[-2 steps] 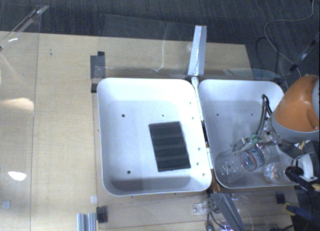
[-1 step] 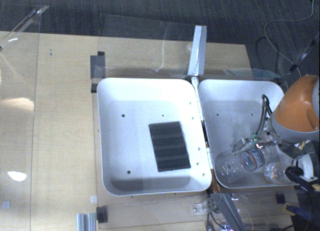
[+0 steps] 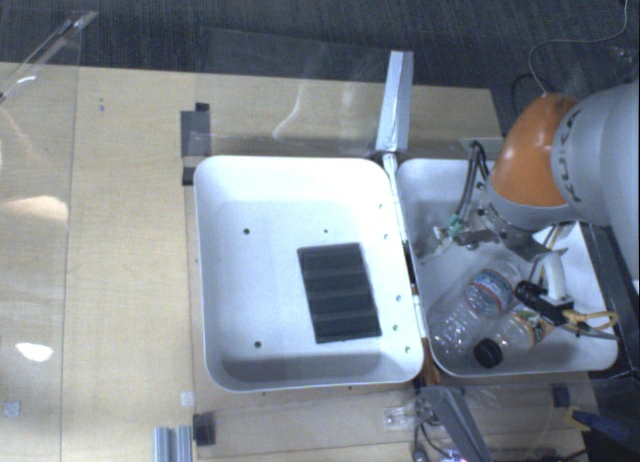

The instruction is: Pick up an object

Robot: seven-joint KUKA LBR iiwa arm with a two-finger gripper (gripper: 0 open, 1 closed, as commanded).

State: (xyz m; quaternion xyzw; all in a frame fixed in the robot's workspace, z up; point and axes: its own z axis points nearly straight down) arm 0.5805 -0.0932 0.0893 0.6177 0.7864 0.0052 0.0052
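Observation:
A clear plastic bottle with a blue-and-white label lies on its side in the right bin. A black round cap shows near the bottle's lower end, beside something small and amber. My gripper hangs low in the upper left part of that bin, just above and apart from the bottle. Nothing shows between its fingers. A flat black ribbed rectangle lies in the middle of the left bin.
The grey arm with its orange band covers the right bin's upper right corner. A metal post stands behind the wall between the two bins. Pale wooden bench extends to the left.

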